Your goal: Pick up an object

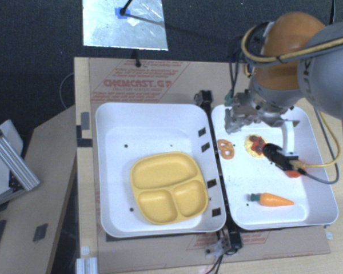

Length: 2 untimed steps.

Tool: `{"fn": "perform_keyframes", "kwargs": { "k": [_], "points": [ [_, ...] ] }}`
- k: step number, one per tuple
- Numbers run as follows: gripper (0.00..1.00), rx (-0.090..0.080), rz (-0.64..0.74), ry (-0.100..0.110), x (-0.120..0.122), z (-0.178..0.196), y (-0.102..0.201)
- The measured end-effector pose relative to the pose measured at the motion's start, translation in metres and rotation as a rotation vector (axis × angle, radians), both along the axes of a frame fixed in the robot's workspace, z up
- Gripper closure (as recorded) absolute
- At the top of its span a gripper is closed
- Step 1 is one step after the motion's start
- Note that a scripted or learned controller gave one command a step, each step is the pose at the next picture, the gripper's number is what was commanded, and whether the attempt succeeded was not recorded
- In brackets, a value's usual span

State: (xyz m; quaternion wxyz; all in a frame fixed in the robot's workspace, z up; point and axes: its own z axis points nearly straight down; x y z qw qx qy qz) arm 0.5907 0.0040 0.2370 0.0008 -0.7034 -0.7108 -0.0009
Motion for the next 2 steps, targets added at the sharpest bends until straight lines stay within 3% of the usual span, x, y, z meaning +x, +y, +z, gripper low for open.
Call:
{"fn": "perform_keyframes", "kwargs": {
  "k": [1,2],
  "points": [
    [1.0,0.0,0.0,0.001,-0.017,0.003,0.048],
    [1.0,0.0,0.0,0.002,-0.049,0.002,0.098]
  ]
}}
